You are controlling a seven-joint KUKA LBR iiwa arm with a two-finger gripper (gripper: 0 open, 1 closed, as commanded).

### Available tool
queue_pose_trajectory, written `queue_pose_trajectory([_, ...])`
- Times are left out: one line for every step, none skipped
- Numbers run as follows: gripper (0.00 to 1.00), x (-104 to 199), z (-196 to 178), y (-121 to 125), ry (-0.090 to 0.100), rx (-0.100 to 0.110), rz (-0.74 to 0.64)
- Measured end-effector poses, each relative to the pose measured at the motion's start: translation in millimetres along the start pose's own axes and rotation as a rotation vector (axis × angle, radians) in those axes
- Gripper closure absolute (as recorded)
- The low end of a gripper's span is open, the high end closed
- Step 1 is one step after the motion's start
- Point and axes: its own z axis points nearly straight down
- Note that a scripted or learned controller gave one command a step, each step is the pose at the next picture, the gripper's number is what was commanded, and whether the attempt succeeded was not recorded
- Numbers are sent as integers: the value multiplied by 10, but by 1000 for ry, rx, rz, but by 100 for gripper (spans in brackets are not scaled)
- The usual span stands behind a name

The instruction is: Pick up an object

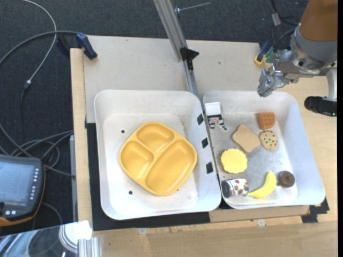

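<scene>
Nearest the camera, along the front wall of the right bin (310, 159), lie a small can on its side (236, 187), a toy banana (264, 186) just beside it, and a dark brown doughnut-like piece (286, 179) touching the banana's upper tip. Behind these sits a round yellow scalloped piece (234, 160), and just beyond it a slice of toy bread (245, 138) with a chocolate-chip cookie (268, 140) just beside it on the right. Farther back an orange waffle square (265, 120) rests near the bin's rear half, while a small white carton (213, 115) lies against the left wall. The left bin (107, 143) holds a yellow three-compartment plate (157, 158) — set roughly at its centre, apart from the walls. At the far right, the gripper (266, 86) hangs above the rear rim of the right bin, apart from every object; nothing lies between its fingers, and at this size the view does not settle whether they are spread or closed. Above it the grey wrist and orange band (320, 9) rise out of view — the candidate objects all remain in the right bin.
</scene>
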Motion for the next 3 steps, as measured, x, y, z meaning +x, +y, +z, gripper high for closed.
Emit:
queue_pose_trajectory([100, 398, 437, -124, 5, 15, -2])
queue_pose_trajectory([100, 685, 442, 174, 3, 6, -3])
queue_pose_trajectory([100, 1278, 259, -280, 6, 12, -6])
